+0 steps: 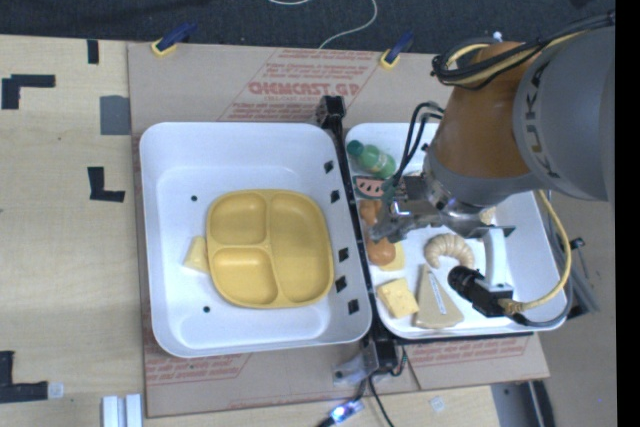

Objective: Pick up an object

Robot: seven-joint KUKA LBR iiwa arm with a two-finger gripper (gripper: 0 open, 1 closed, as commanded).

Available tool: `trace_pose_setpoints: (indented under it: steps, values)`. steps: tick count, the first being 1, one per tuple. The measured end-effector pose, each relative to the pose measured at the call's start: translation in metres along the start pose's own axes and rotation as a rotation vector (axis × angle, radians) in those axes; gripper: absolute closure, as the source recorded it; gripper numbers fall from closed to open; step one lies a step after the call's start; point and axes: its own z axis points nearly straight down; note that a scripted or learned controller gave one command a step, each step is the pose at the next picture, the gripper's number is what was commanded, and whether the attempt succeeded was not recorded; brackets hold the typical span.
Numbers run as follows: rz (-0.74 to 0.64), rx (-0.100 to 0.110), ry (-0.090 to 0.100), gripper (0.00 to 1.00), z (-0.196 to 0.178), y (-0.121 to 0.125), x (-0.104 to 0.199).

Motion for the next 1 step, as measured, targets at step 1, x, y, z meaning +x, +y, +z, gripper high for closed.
trace_pose_setpoints:
  steps: [1]
  values:
    - [0.0,-0.003,0.0,1.0,-0.0198,-0.0026,0.0031]
